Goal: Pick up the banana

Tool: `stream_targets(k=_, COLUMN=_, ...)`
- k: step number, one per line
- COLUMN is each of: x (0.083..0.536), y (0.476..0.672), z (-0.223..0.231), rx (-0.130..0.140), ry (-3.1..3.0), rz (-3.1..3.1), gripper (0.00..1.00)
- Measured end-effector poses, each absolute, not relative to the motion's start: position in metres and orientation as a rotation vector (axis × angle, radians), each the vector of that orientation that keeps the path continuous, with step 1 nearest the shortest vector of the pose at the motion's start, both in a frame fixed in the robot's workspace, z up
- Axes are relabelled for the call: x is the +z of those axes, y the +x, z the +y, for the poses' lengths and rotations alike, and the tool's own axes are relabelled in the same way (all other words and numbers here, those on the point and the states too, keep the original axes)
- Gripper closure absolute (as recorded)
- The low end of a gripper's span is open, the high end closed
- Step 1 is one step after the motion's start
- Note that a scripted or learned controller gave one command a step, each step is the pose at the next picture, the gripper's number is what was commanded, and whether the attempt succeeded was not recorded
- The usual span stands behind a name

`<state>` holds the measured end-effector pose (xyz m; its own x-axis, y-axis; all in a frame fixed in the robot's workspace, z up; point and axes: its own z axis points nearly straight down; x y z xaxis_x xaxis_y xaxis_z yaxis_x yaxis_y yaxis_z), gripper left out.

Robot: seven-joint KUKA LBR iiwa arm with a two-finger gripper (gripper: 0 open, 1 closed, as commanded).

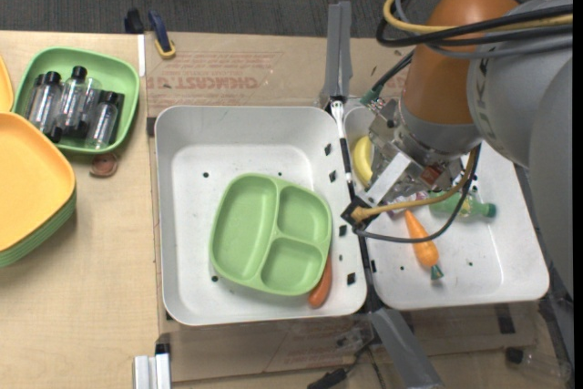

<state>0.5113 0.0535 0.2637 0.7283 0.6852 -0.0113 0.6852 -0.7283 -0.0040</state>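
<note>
The yellow banana (363, 159) lies in the right bin (510, 278), close to its left wall, with part of it covered by the arm. My gripper (404, 170) hangs low over the bin just right of the banana, under the orange-banded wrist. I see nothing held in it.
An orange carrot (422, 239) and a green object (475, 208) lie in the right bin by the gripper. In the left bin (182, 196) sit a green divided plate (271, 235) and a reddish piece (321, 287). Yellow plates (32, 187) and a green tray of bottles (77, 100) stand on the bench's left.
</note>
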Motion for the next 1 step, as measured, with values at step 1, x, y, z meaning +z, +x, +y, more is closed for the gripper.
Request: stream_targets(k=1, x=0.1898, y=0.4766, z=0.0823, rx=-0.011, ry=2.879, rz=1.260, gripper=1.00)
